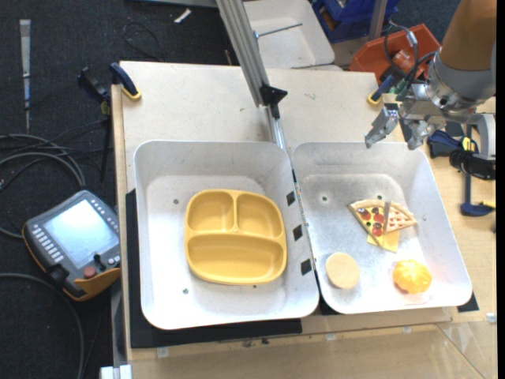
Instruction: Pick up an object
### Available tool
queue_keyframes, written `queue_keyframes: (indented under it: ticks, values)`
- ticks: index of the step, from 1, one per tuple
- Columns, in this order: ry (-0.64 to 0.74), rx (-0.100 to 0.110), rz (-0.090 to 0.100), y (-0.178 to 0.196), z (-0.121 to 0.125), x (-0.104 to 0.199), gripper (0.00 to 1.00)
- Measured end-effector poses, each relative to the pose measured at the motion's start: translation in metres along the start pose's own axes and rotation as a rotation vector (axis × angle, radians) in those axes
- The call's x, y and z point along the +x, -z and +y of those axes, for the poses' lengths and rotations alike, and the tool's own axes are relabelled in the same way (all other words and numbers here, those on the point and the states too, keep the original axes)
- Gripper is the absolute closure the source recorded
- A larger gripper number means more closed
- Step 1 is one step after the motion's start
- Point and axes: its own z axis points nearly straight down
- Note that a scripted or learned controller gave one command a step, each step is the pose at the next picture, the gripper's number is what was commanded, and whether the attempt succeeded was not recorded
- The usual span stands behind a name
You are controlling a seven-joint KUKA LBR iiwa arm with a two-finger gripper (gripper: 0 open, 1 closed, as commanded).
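Camera view catches the approach step: the claw [397, 129], spread open and holding nothing, hangs above the right white bin's [442, 212] far rim, needing descent onto the toy pizza slice [382, 218] (nearest target).

No text, label, brand, number or sign can be read anywhere in the camera view. The grey handheld control unit with the orange rim [72, 244], lying on the floor far to the left of the hand [392, 131] and below it in the view, has a pale glowing screen, but whatever it displays is too small and washed out to make out.
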Motion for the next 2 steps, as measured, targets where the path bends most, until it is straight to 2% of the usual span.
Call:
queue_keyframes:
  ticks: [1, 2]
  values:
    - [0.0, 0.0, 0.0, 0.0, 0.0, 0.0, 0.0]
    - [-0.001, 0.003, 0.0, -0.043, 0.001, 0.002, 0.0]
